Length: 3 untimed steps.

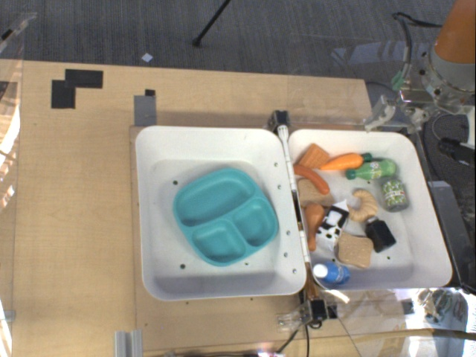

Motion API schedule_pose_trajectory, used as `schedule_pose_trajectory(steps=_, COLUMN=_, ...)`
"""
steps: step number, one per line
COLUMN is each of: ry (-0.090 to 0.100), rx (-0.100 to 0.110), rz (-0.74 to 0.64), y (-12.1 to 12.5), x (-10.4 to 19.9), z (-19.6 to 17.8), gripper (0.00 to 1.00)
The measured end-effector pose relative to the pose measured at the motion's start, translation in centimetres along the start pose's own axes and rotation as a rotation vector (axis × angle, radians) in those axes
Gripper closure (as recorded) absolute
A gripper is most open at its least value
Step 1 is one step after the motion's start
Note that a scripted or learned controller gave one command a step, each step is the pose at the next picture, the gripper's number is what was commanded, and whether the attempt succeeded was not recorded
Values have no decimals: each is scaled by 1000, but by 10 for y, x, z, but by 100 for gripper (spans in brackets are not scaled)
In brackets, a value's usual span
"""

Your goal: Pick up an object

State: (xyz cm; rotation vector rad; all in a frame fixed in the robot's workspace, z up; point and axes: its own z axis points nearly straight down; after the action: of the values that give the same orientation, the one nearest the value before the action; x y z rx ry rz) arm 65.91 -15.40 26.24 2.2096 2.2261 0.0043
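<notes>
Item: carrot (341, 161), right bin (431, 222), near its far edge.
I judge it light, rigid, slick; I'd pinch mid-length. Claw state: I cannot tell.

There are 2 white bins: the left bin (149, 199) and the right bin (424, 199). The left bin holds 1 teal tray (224, 216), which has 3 compartments. In the right bin I count 1 carrot (342, 161), 1 green bottle (374, 170), 1 sausage (311, 177), 1 black-and-white cow toy (332, 226), 1 black block (380, 235), 1 slice of toast (355, 251) and 1 blue-and-white bottle (332, 274). The other small pieces there are too mixed to count exactly.
</notes>
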Motion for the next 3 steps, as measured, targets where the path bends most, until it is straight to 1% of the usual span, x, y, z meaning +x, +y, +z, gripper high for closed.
schedule_pose_trajectory(steps=1, ry=4, rx=13, rz=-52, y=-65, x=18, z=116, gripper=0)
schedule_pose_trajectory(steps=2, ry=-1, rx=-11, rz=113, y=-28, x=56, z=168, gripper=0)
schedule_pose_trajectory(steps=3, ry=0, rx=-20, rz=119, y=-96, x=70, z=167, gripper=0)
